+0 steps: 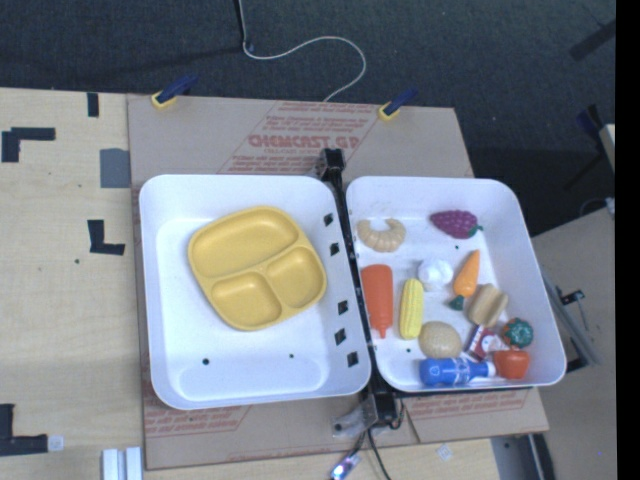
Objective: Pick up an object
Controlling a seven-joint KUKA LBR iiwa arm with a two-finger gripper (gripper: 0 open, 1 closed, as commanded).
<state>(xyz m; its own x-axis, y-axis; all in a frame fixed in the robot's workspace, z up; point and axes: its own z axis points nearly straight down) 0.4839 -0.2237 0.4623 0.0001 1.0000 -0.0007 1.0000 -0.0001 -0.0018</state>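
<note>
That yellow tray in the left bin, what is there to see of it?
The yellow tray looks like smooth moulded plastic with rounded corners and a raised rim. Ridges split it into three compartments: one long one along its upper left side and two smaller ones below. All three look bare. It lies flat, turned at an angle to the walls of the left bin, on the upper middle of the floor, touching nothing but that floor. The toy food lies in the other bin.

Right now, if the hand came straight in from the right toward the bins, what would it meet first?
Probably the right bin's rim, then the bread roll just inside it. The hand's height is unclear, so it might pass over both.
</note>
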